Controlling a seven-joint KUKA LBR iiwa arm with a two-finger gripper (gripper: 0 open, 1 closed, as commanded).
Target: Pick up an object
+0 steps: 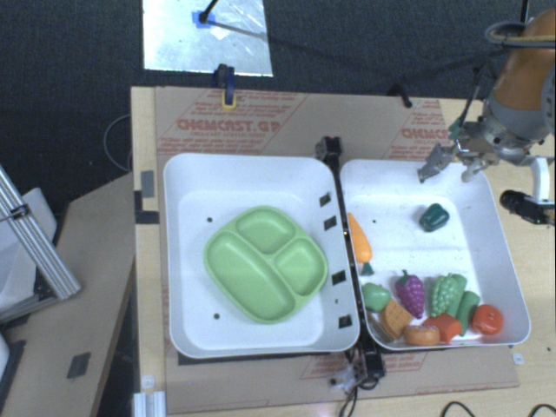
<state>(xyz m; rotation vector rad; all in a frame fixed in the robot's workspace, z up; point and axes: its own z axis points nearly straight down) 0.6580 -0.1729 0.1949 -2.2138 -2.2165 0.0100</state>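
Hand (452,165) open, holding nothing, above right bin (512,272) far rim; green pepper (433,217) sits apart below.

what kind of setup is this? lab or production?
Most likely a robotics lab test bench, not production. Two white bins sit on a cardboard-covered bench; one holds a green divided plate, the other toy fruit and vegetables. The gripper hangs open over the right bin's far edge.

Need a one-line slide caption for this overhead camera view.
Open gripper hovers over the right bin of toy food; a green divided plate lies in the left bin.
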